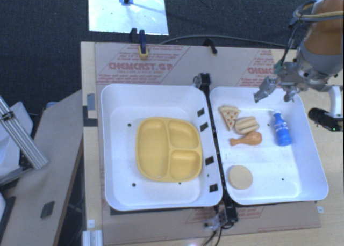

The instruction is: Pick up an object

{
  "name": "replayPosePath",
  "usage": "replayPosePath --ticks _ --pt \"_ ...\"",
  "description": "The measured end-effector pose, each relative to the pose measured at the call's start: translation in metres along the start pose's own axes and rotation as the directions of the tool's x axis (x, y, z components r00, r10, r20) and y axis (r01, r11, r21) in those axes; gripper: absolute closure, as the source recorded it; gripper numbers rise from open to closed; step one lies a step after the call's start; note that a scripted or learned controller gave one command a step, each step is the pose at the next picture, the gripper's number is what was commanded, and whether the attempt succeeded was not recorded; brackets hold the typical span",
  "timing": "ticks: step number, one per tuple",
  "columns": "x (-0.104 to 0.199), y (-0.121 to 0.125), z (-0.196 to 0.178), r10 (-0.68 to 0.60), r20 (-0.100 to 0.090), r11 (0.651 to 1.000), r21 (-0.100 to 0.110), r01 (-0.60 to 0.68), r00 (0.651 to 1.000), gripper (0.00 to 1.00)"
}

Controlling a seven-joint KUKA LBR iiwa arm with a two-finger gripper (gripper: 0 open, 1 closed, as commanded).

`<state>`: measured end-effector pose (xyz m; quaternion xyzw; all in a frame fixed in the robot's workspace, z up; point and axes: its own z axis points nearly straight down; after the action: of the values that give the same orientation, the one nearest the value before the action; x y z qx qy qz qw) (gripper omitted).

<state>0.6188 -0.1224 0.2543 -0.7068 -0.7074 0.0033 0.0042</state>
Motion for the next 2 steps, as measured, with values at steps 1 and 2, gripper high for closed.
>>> replayPosePath --ticks 1,2 --pt "0.0 0.002 -0.008 -0.002 0.001 1.0 -0.012 0.002 1.0 0.0" --pt "0.01 0.0 0.042 -0.004 0.001 1.0 -0.01 0.004 1.0 0.0"
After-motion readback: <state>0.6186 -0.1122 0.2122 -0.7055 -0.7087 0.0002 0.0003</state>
